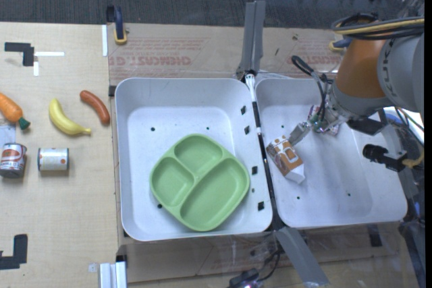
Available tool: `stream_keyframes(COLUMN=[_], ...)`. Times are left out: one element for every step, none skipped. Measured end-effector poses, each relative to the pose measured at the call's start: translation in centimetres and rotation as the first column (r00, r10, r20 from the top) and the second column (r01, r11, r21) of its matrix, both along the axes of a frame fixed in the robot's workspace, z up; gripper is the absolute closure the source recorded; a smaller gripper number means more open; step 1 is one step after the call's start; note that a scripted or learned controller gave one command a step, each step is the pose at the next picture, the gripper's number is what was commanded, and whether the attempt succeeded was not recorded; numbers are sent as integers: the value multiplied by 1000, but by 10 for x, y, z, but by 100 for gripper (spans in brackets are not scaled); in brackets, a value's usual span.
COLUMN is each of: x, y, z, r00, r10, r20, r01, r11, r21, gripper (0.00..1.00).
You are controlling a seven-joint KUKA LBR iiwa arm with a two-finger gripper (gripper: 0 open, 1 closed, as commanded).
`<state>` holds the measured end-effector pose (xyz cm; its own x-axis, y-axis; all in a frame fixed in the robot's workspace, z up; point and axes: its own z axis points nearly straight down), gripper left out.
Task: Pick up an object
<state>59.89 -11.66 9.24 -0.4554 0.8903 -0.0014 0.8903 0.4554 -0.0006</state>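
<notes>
A small brown, white and orange carton (285, 158) lies tilted in the right bin (351, 202), close to its left wall. My gripper (302, 131) reaches down from the right, its tip just above and to the right of the carton's upper end. The grey arm with its orange band (361, 71) hangs over the bin's far right part. A green divided plate (200, 181) lies in the left bin (135, 118).
On the bench left of the bins lie a banana (65, 118), a sausage (95, 106), a carrot (12, 109) and two small cans (53, 161). A metal divider (255, 104) separates the bins. Cables and a black knob (378, 154) sit at the right.
</notes>
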Motion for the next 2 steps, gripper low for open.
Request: stream_keyframes(x=[-46,-121], y=[8,11], z=[0,1], r00=[989,996], r10=[149,85], r20=[1,6], r01=[-149,-85], r11=[989,996], r21=[-2,-9], gripper=[0,0])
